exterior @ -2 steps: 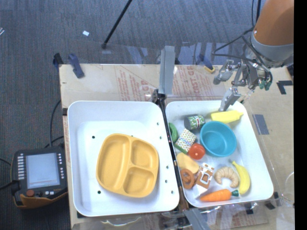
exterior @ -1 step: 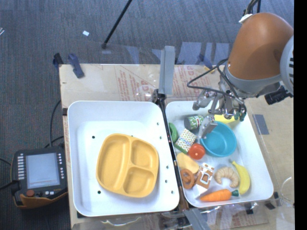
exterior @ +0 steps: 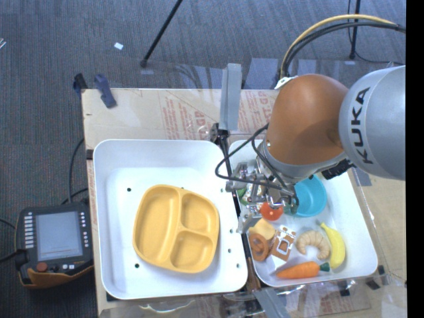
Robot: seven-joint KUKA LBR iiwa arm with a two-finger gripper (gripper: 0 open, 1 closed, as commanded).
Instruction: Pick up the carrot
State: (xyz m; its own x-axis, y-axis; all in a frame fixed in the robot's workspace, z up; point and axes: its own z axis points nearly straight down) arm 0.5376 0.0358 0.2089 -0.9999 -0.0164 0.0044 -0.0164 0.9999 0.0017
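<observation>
The carrot [exterior: 299, 269] lies near the front wall of the right bin [exterior: 363, 212], long axis nearly level, green stem end toward the right. Orange and tapered, it sits just below a croissant [exterior: 314, 242] and banana [exterior: 336, 244]. The gripper [exterior: 264, 201] hangs above a tomato [exterior: 270, 211]; its state cannot be told.

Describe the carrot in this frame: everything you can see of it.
The carrot is a small orange toy, plastic by its look, with a short green stub at its right end. It lies flat, about level across the picture, pointed tip to the left, along the near edge of the right bin. A croissant sits just behind it and a banana by its green end. The claw is apart from it.
</observation>
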